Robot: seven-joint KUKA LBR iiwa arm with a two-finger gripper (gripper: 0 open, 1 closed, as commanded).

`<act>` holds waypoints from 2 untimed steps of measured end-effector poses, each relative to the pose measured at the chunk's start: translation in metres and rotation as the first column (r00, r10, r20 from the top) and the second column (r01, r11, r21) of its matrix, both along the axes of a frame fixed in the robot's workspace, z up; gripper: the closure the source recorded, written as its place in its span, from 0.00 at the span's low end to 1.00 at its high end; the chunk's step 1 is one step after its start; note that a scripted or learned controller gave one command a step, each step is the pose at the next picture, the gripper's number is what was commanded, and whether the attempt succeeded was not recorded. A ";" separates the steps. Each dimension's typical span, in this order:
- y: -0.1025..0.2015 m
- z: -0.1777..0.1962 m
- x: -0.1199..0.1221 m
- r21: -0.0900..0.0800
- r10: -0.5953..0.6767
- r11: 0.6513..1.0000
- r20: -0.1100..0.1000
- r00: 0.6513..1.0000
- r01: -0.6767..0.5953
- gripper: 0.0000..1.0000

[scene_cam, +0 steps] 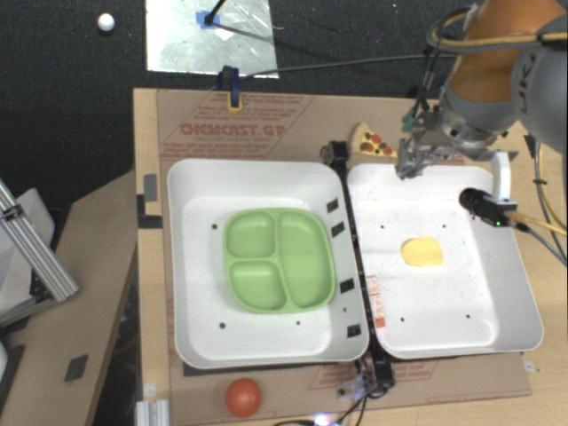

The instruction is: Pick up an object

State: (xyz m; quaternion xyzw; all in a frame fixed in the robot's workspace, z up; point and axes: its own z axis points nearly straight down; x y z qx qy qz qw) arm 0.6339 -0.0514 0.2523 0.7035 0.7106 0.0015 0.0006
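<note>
Red ball on worktop; yellow piece mid right bin, well apart from gripper, grip state indeterminable; risk: descent at far rim misses piece.

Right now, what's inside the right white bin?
A yellow object lies on the right bin's floor. The gripper hangs over its far edge, covering a small patch there.
</note>
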 end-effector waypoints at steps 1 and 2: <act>0.061 -0.013 0.004 0.001 0.000 1.000 -0.002 1.000 0.000 1.00; 0.117 -0.027 0.001 0.001 0.000 1.000 -0.003 1.000 0.000 1.00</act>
